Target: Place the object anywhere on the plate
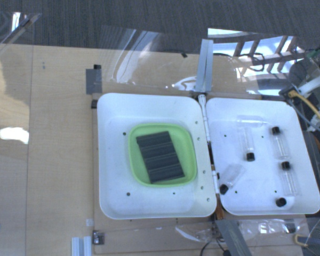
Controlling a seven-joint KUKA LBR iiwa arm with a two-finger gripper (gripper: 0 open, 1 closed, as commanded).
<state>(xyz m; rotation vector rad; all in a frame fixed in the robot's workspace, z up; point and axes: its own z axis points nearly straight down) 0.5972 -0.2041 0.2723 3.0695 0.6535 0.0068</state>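
A dark grey ribbed rectangular block [159,157] lies flat on the light green square plate [188,143] in the left white bin [112,143]. The block sits near the plate's middle, turned slightly off square. Part of the arm's hardware and cables [309,87] shows at the far right edge, above the right bin.
The right white bin [304,196] holds several clear plastic tubes with black caps [250,156], scattered across its floor. A grey metal bracket [205,65] stands behind the seam between the bins. Wooden benchtop [42,143] stretches to the left.
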